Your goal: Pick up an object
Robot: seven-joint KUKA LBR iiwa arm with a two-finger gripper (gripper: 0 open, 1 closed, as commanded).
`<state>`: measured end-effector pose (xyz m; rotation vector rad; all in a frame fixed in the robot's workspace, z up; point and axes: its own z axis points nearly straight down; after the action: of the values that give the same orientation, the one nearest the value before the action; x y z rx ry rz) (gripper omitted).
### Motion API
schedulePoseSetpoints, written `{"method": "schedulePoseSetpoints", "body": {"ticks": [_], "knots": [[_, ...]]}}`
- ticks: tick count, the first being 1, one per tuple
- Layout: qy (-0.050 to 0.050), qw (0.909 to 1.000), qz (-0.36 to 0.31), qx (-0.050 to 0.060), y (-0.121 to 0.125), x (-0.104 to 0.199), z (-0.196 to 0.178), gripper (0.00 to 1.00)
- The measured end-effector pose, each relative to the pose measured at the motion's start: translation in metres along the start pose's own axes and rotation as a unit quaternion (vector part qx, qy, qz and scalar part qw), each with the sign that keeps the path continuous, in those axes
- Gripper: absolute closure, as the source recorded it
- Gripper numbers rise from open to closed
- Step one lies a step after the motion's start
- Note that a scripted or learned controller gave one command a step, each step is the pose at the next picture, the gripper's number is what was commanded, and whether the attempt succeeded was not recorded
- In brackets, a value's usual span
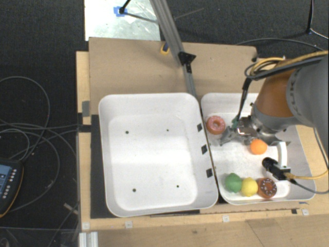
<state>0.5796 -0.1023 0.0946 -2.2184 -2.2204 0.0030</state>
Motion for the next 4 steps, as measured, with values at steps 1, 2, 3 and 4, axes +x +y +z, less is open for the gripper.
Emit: {"method": "schedulePoseSetpoints", "body": {"ticks": [1, 2, 3, 4], "knots": [[0.0, 1.0, 0.001, -0.003, 0.001, -0.001, -0.014, 1.0], [-0.001, 1.0, -0.001, -0.006, 0.003, -0.002, -0.078, 1.0], [-0.001, 1.0, -0.002, -0.006, 0.005, -0.002, -0.133, 1.0], [-0.001, 1.0, -0.003, -0.006, 0.003, 0.005, -0.194, 1.0]]}}
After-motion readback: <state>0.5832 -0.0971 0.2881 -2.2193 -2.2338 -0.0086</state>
